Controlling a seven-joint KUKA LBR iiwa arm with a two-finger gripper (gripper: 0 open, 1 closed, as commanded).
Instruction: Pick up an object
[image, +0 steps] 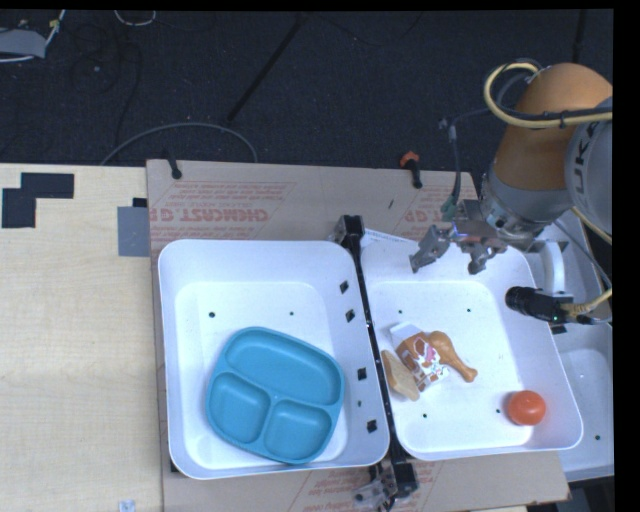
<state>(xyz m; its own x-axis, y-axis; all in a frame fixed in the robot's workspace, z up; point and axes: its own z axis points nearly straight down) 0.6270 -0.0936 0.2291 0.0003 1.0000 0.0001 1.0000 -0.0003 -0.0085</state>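
Note:
My gripper (450, 256) hangs over the back edge of the right bin (470, 300), its two fingers spread open with nothing between them. In the middle of that bin lies a small cluster: a brown drumstick-shaped toy (450, 356), a white-and-red wrapped packet (418, 360) and a tan wedge (399, 376), all touching. A small red-orange ball (525, 407) rests near the bin's front right corner. The cluster lies well in front of the gripper.
The left bin (190, 300) holds a blue divided plate (274, 393). A black clip strip (362, 330) runs along the divider between the bins. A black fitting (535, 301) juts in at the right bin's right rim. Cardboard lies under both bins.

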